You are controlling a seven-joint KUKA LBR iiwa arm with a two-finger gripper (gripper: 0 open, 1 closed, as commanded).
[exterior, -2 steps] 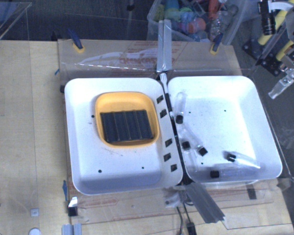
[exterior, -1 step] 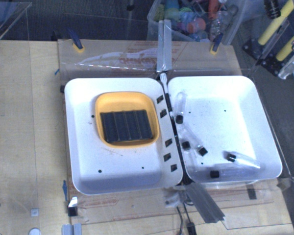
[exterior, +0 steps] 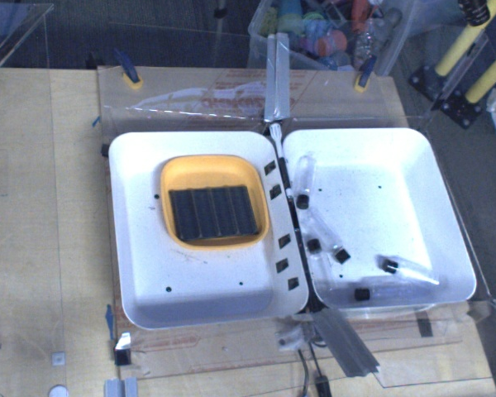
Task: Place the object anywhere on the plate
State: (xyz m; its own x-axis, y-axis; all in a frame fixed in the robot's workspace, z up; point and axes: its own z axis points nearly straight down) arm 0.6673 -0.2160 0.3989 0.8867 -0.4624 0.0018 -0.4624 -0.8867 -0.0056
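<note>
Pale wooden counter (exterior: pixel 41 222) carries two shallow white bins side by side under a clear taped sheet, with dark floor beyond, a clear tub of coloured toys (exterior: pixel 331 15) at the back and yellow-padded poles (exterior: pixel 471 40) in the far right corner. Left bin (exterior: pixel 140 288) holds the yellow plate (exterior: pixel 172 172), and the dark ridged block (exterior: pixel 213 212) lies flat on it, inside the rim. Right bin (exterior: pixel 397 164) has small black pieces (exterior: pixel 341 255) and a clear tube (exterior: pixel 409 271) scattered near its front-left. The hand's grip — cannot tell.
</note>
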